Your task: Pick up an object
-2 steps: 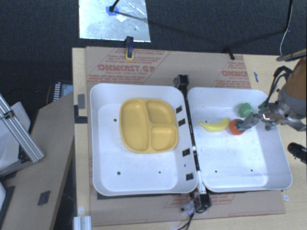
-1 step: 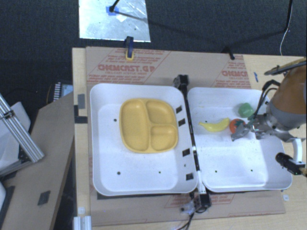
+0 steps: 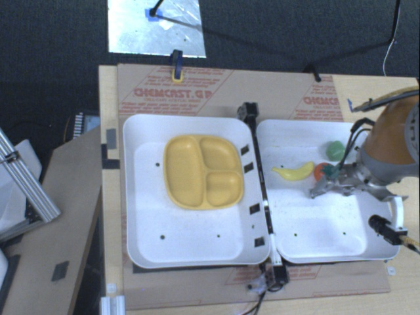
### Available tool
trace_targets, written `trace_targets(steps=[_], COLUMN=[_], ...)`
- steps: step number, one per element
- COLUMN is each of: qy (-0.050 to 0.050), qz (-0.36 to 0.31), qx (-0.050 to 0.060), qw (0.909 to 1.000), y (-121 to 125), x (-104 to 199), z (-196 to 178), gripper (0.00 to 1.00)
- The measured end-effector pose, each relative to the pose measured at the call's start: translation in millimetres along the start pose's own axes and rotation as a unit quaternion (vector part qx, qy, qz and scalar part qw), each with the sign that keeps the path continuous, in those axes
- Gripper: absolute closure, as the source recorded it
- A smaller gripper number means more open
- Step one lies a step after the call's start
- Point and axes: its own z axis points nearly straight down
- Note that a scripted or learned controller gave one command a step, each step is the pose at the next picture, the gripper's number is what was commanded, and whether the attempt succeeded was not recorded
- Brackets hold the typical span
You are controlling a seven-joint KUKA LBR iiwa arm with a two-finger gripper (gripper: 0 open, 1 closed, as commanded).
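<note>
Camera view puts my gripper [image 3: 319, 190] low in the right bin [image 3: 328, 241]; whether my fingers are apart I cannot tell. Just far-left lies the banana [image 3: 293, 172]; a red ball [image 3: 321, 170] sits just beyond.

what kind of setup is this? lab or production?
Most likely a robotics lab grasping rig, not production. Two shallow white bins sit side by side on a cardboard-covered bench, holding toy-like items: a yellow divided plastic plate and a yellow plastic banana. A grey arm's gripper reaches in.
</note>
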Motion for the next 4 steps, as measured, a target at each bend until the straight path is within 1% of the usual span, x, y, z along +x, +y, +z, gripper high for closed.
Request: trace_targets(steps=[1,2,3,4], qy=[-0.001,-0.001,-0.002,-0.002], qz=[0.0,-0.002,-0.002,-0.002], qx=[-0.002,-0.004,-0.004,-0.004], qw=[1.0,1.0,1.0,1.0], y=[1.4,5.9,2.4,3.8], x=[-0.6,-3.2,-3.7,-3.9], z=[-12.7,-76.4,-139.6,-193.3], gripper=[1.0,1.0,1.0,1.0])
